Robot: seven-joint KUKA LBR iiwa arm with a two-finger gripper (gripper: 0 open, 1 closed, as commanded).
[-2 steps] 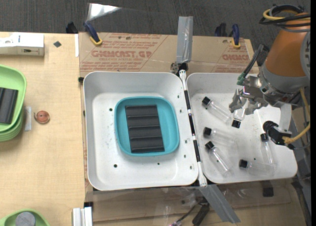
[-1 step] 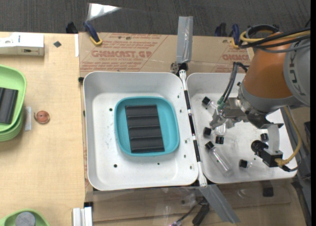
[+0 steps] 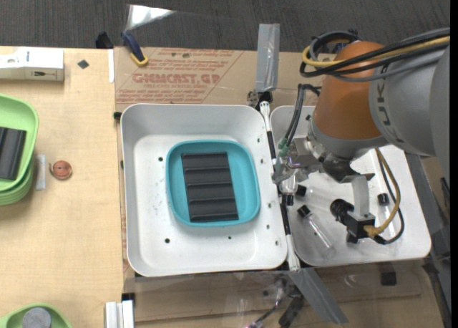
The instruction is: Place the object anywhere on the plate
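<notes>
Grey metal and an orange band make up the biggest thing we see: the arm (image 3: pixel 386 97), reaching in from the right over the right bin (image 3: pixel 418 244). Its gripper (image 3: pixel 288 176) hangs low at that bin's left edge, close to the wall shared with the left bin (image 3: pixel 143 248). We cannot tell whether it holds anything.

We see the left bin, white and shallow, holding a teal plate (image 3: pixel 247 176) with rounded corners near its middle. A black ridged block (image 3: pixel 209 185) lies flat on the plate, its grooves running across, its long side running away from us, well inside the plate's rim.

We see in the right bin a few small dark parts on the white floor below the gripper, among them a thin pale stick (image 3: pixel 318 233) lying at a slant. They are too small for us to name.
</notes>
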